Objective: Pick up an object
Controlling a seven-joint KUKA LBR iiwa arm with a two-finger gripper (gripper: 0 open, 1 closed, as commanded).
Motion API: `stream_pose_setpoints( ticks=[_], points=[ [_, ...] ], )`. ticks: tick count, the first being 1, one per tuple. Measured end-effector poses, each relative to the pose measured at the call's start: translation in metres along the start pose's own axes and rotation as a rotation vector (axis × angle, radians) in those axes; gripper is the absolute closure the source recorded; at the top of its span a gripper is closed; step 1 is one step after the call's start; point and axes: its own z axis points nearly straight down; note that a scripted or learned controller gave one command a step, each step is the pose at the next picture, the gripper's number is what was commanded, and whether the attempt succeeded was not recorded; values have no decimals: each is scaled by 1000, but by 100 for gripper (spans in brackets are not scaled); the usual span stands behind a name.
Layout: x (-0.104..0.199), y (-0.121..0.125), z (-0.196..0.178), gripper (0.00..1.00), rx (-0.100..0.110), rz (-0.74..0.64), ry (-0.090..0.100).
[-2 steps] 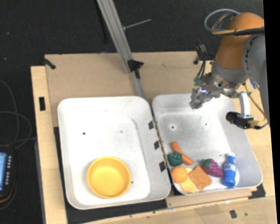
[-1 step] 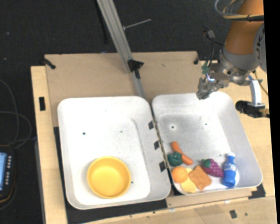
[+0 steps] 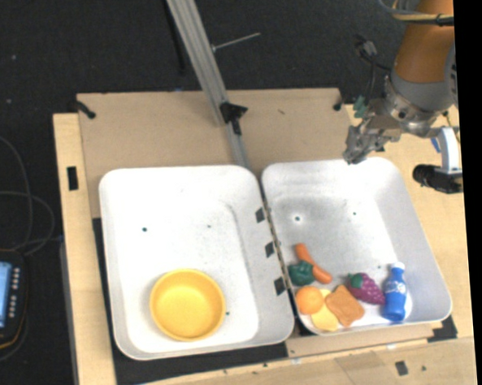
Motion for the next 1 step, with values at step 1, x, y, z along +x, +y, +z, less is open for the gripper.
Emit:
stream_pose_setpoints(
  ticks=[1],
  points=[
    [61, 2, 7, 100, 4, -4, 2]
  ],
)
